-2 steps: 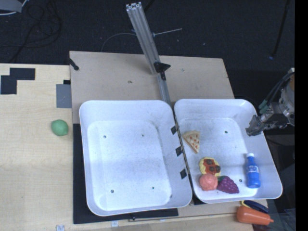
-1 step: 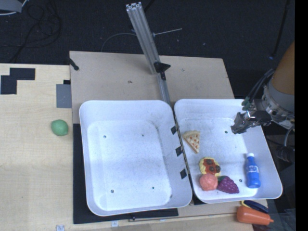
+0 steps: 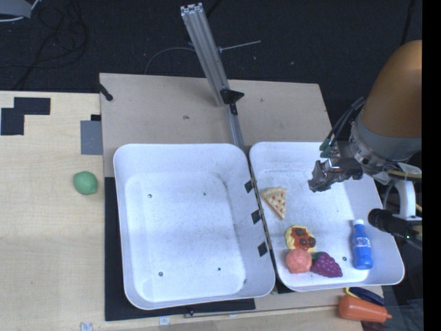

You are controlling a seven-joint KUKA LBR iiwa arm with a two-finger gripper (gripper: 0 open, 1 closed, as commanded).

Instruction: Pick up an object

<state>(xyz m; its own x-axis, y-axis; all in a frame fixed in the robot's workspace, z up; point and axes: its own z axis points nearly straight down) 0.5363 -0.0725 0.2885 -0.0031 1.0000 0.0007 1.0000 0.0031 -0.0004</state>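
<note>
The right bin (image 3: pixel 296 158) holds a pizza-slice toy (image 3: pixel 275 201), a yellow and red toy (image 3: pixel 300 237), a pinkish-red ball (image 3: pixel 298 261), a purple grape bunch (image 3: pixel 326 265) and a blue bottle (image 3: pixel 360 244). My gripper (image 3: pixel 322 180) hangs over the right bin's upper middle, to the right of the pizza slice and above the other toys. Nothing shows between its tips.
The left bin (image 3: pixel 131 164) lies beside the right one. A green ball (image 3: pixel 86 183) rests on the bench to the left of the bins. An orange carrot-like toy (image 3: pixel 363 309) lies outside the right bin's front corner. A metal rail (image 3: pixel 210 54) slants up behind the bins.
</note>
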